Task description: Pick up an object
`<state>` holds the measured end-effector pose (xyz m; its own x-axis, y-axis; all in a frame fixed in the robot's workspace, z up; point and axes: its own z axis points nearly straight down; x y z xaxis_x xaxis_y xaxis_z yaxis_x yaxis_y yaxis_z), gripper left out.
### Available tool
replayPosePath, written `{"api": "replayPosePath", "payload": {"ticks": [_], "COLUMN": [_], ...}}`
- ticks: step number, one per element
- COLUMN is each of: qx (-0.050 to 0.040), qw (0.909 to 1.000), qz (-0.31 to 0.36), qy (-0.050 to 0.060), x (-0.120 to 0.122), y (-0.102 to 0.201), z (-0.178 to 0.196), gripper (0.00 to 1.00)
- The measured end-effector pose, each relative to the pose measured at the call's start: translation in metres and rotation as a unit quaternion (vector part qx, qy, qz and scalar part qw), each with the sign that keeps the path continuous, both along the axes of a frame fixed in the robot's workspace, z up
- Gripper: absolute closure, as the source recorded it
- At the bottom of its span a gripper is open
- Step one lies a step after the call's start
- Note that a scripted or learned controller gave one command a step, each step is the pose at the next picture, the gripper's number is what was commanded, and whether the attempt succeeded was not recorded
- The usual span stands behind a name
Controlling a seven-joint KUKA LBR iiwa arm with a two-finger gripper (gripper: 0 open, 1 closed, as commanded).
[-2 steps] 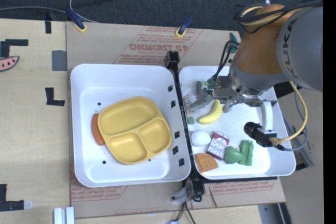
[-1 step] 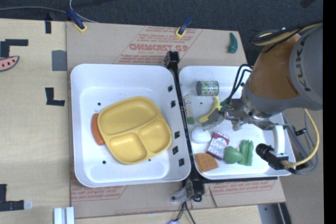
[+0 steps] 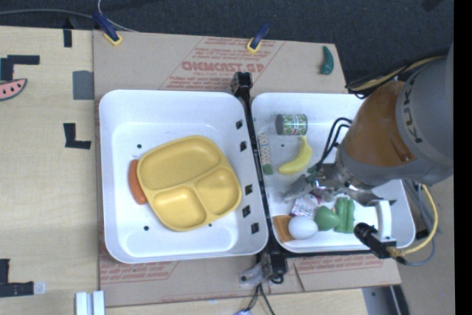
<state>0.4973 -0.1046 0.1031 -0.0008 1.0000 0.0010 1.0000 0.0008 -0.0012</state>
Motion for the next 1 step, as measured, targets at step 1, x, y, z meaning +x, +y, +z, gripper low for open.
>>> {"api": "replayPosePath", "payload": {"ticks": [1], "qx": [0.0009], "qw": [1.0000], "qz": [0.000], "qy": [0.001], "x": [0.0091], "y": [-0.0093], "z": [-0.0178], "gripper": [0.00]}}
